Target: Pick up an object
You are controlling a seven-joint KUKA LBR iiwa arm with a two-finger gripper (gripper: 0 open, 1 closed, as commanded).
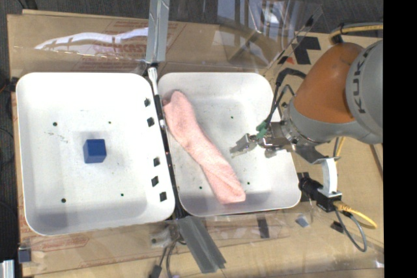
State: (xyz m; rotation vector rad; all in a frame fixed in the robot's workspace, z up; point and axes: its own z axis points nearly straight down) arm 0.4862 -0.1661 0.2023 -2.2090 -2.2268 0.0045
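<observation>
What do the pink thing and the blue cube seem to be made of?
The pink thing looks like soft cloth, perhaps terry towel: its surface is fuzzy and matte, and it lies limp in a long roll. The blue cube looks rigid, with flat faces and sharp edges; plastic, painted wood or foam cannot be told apart.

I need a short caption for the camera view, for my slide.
Gripper over right bin near pink cloth; blue cube in left bin.

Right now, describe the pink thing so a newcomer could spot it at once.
Start at the right-hand white bin, the one the gripper has reached into. A long pink cloth lies there on a diagonal, running from near the centre divider down toward the bin's near edge. It is soft and elongated, unlike the small blue cube in the left bin.
</observation>
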